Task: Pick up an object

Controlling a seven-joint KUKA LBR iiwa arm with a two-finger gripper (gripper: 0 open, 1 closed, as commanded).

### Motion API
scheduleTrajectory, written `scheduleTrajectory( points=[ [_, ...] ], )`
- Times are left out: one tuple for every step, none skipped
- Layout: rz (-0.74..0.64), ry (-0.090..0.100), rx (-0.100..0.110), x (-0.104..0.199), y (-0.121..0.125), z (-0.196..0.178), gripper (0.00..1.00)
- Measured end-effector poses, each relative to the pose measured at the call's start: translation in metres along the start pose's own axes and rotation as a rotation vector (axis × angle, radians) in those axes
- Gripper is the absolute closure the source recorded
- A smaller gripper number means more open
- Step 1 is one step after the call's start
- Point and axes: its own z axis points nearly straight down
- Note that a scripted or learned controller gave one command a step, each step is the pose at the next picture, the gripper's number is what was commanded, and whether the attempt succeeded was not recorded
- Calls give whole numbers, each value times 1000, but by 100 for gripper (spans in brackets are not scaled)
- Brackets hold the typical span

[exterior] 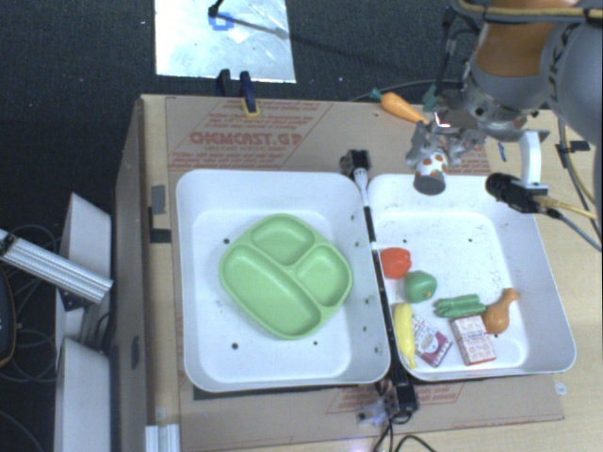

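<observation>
Right now the gripper (435,155) sits at upper right of the frame, over the back rim of the right bin (528,252). Claw closed narrow on a small round thing (431,169), white with orange specks and a grey underside, which hangs between the fingertips above the bin's upper left corner. That round thing is clear of the bin floor.

Rest of the right bin, all clustered at its lower left:
- red tomato (396,262) near the divider
- green ball (420,283) just below it, touching or nearly so
- green pods (459,305) right of the ball
- yellow piece (403,332) lying along the left wall
- red and white packet (433,344) beside the yellow piece
- pink box (473,339) next to the packet
- orange-brown drumstick (499,311) tilted, just above the box

Left bin (203,205), centre frame, holds a green divided plate (283,276), lying flat and turned at an angle.

Outside the bins: an orange carrot (400,107) on the bench behind the right bin, left of the gripper. Both bins rest on a cardboard sheet (245,135) with red print.
</observation>
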Motion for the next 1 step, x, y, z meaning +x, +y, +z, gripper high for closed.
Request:
scheduleTrajectory(
  points=[
    [-5, 3, 4, 69, -17, 30, 100]
  ],
)
